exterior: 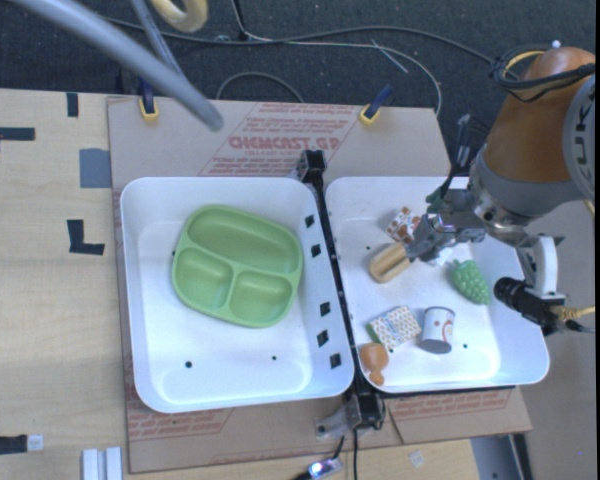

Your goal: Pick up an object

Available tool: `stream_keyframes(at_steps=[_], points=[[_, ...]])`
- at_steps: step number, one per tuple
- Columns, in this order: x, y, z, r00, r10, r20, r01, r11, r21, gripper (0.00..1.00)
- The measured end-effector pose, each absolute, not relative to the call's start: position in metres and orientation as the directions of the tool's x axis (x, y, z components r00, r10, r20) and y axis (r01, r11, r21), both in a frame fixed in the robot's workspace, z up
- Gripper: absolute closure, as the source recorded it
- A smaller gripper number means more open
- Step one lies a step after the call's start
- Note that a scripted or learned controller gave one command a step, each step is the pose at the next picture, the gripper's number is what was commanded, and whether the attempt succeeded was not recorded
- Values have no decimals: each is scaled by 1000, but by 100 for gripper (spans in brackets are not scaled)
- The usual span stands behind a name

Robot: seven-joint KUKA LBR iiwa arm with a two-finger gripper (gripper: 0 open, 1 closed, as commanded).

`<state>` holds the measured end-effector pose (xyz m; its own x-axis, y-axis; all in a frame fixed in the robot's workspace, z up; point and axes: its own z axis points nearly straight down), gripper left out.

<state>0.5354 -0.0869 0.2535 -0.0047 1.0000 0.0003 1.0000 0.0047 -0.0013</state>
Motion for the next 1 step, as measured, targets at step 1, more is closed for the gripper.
stream_keyframes(at_steps=[1], points=[[545, -33, 237, -5, 1000, 0, 1000, 5, -3, 100]])
